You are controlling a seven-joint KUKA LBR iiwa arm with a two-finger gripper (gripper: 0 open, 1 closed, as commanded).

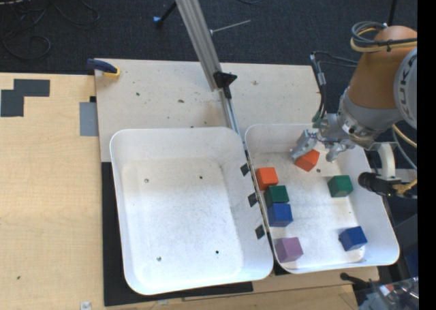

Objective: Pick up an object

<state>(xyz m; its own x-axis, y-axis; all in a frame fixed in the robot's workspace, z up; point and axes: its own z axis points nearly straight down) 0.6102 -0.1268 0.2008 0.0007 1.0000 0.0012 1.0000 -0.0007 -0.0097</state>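
Holding an orange block [307, 160] between its fingers, your gripper [319, 149] over the right bin [381, 251], block tilted, second orange block [266, 177] by the left wall

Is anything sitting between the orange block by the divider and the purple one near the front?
Yes. In the camera view, between the orange block and the purple block sit a dark green block and then a blue block, in a row.

Probably robotics lab: loose cables [41, 2] on dark carpet, aluminium rail [201, 36], clamp [103, 67] on plywood bench [41, 186].
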